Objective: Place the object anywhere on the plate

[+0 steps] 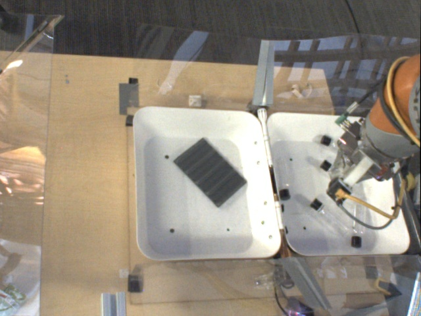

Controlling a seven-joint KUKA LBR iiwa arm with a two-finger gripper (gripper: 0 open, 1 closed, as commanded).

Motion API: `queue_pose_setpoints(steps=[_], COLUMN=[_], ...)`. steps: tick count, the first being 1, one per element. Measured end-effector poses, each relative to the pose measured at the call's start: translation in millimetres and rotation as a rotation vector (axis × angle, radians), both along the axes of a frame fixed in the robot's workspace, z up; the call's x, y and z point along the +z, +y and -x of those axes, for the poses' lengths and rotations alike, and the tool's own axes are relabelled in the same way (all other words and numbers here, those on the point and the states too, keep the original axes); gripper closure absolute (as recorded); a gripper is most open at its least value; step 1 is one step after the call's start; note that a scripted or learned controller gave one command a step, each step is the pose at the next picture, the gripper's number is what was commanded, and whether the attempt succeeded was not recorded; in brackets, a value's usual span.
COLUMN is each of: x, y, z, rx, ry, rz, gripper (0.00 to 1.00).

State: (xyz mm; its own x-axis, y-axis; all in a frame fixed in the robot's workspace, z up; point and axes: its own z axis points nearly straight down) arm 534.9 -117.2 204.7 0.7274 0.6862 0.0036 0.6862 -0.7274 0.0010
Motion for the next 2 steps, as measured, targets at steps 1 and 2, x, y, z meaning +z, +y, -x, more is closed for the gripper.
queue_pose_setpoints(steps=[1, 2], x=[14.6, 59.8], y=[-43.8, -83.6], z=[-49.3, -94.3], rx=[-0.225, -0.333], ry=[0.002, 0.003], rz=[0.002, 0.002], gripper=[1.00, 1.00])
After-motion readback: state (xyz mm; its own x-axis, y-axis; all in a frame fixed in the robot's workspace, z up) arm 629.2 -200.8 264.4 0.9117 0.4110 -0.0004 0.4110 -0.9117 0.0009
